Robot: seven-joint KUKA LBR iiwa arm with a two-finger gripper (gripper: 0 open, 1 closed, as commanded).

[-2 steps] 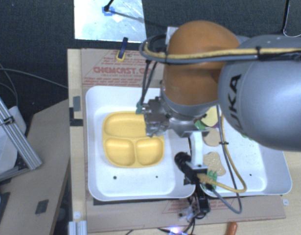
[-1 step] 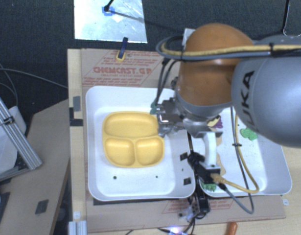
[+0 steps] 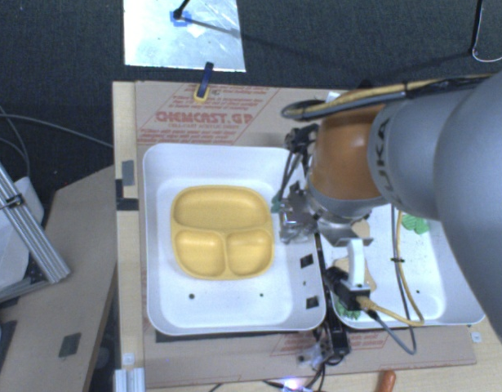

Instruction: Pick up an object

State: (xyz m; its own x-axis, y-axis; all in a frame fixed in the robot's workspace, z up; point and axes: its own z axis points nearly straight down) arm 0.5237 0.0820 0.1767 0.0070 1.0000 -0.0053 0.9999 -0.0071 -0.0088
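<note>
The arm [image 3: 414,153] hung over the seam between the two bins, and its gripper [image 3: 295,219] sat low beside the right rim of the left bin [image 3: 165,300]; whether it was open or closed could not be told. The yellow divided tray [image 3: 222,231] lay flat in that bin, just left of the gripper and apparently not between its jaws. A good try would likely mean coming down over the tray's raised right edge, since its flat, shallow body offers little else to pinch. Farther off, beyond the bin's far rim, lay printed cardboard [image 3: 210,113].
</note>
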